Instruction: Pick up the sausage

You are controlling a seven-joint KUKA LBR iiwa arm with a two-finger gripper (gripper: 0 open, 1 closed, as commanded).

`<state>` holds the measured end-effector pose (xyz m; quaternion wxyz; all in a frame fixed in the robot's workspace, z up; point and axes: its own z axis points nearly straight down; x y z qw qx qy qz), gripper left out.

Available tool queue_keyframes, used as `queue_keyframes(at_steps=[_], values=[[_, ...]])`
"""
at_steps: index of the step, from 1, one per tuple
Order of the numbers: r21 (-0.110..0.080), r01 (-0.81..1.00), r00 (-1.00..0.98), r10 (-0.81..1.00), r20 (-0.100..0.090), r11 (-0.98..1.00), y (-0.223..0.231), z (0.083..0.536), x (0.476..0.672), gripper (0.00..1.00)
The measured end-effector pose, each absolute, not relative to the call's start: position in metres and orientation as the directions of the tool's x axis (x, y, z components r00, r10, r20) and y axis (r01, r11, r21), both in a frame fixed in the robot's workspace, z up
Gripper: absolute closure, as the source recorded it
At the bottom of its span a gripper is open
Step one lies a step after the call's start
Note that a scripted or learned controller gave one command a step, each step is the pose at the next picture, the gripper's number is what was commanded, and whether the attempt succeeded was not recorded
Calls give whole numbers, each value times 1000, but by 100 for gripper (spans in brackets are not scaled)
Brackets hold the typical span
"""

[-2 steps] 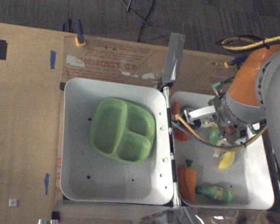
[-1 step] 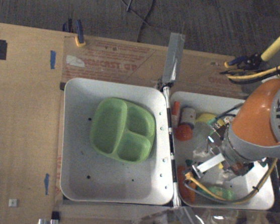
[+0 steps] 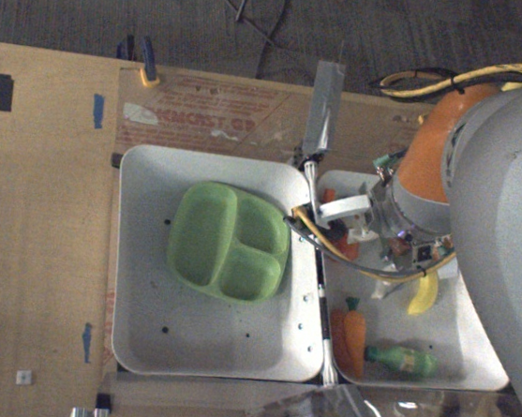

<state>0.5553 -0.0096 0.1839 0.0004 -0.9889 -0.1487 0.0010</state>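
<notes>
A small reddish patch [image 3: 349,248] showed under the arm's wrist, right of centre in the frame, at the upper left of the right bin [image 3: 479,357]. It may have been the sausage, but too little showed to be sure. Judged as a toy sausage, it would likely be light, smooth and rounded, apt to roll or slip, so a hold across its middle, square to its length, looked soundest.

The end effector [image 3: 383,256] hung directly over that spot, hidden among cables and wrist hardware; whether it was open or closed I could not tell.

Below it lay a yellow banana [image 3: 423,295], an orange carrot [image 3: 351,339] and a green bottle [image 3: 405,361]. Left of centre, the left bin [image 3: 133,329] held a green divided plate [image 3: 229,241]. Both bins sat on the tan surface [image 3: 33,222].
</notes>
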Motion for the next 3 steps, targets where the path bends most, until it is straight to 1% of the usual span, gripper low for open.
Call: queue_keyframes(at_steps=[1,2,3], values=[[-2,292,956,292,-2,-956,-54,184,620,0],[-3,351,936,351,-4,-936,-37,184,611,0],[-4,199,980,199,-5,-980,-37,184,538,0]])
